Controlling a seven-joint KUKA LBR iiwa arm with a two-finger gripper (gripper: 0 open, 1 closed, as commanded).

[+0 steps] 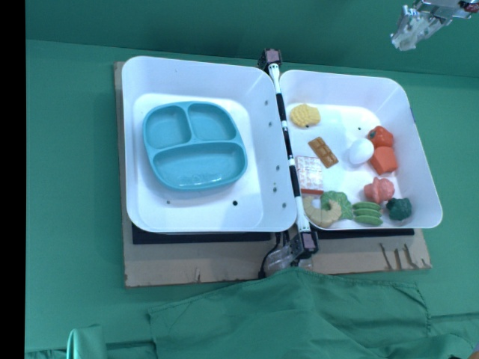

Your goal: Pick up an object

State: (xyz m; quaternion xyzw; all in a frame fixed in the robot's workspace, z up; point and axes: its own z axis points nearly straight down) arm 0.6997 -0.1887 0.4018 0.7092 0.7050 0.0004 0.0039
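Below your claw and leftward, well apart: white egg, tomato beside it, both in the right bin. Claw's spread: cannot tell.

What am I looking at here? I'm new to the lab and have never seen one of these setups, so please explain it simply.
This is a single picture from a fixed camera above a green bench, looking down at a slant. The metal part at the top right is the gripper of a robot arm, the two-fingered end it grasps with. It hangs high over the green cloth, beyond the bins, and holds nothing.

On the bench sit two shallow white bins side by side. The left bin holds a teal divided plate. The right bin holds small toy foods, among them a white egg, a red tomato, a broccoli floret, green pea pods, a yellow corn piece and a cracker.

The arm's job is to pick up one object; that has not begun.
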